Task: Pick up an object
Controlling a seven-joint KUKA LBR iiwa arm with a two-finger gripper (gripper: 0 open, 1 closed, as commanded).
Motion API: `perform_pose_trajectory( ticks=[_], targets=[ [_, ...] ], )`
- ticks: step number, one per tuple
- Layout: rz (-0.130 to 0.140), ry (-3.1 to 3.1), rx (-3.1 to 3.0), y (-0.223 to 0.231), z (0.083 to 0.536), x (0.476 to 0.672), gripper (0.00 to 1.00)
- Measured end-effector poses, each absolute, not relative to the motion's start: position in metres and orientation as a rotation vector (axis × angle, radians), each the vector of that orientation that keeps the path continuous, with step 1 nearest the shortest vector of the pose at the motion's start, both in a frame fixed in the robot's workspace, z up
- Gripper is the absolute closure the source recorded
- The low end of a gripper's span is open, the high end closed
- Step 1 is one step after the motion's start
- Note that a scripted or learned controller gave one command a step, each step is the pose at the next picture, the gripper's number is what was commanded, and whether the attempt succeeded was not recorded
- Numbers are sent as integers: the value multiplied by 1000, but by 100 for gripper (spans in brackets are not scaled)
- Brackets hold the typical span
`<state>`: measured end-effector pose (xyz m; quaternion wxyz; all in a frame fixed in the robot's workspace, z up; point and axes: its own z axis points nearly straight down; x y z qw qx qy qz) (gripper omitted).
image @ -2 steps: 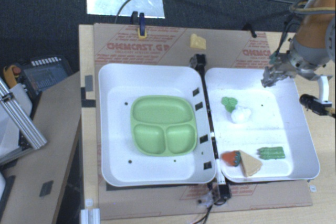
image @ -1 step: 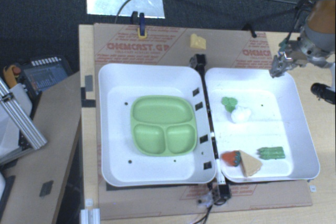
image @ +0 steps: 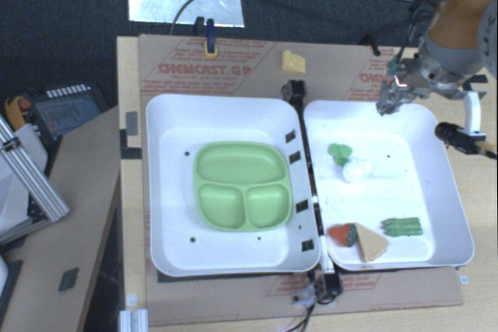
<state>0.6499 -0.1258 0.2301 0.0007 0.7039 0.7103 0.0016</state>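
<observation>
Two white bins lie side by side. The left bin point(image: 163, 190) holds a green divided plate point(image: 241, 185). The right bin point(image: 443, 190) holds a small green piece point(image: 339, 153) touching a white lump point(image: 356, 170), then a red piece point(image: 341, 234), a tan wedge point(image: 371, 243) and a green block point(image: 401, 227). The gripper point(image: 387, 106) hangs over the far rim of the right bin, holding nothing; how wide it stands, I cannot tell.

- Red print on the brown board point(image: 233, 62) under the bins reads "CHEMCAST GP", left of centre.
- More red print shows on its right side, too blurred to read.
</observation>
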Motion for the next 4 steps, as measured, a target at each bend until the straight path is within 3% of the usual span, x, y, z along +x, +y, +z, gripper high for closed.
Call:
perform_pose_trajectory(
  ticks=[4],
  targets=[
    [1,2234,2213,74,207,591,100]
  ],
)
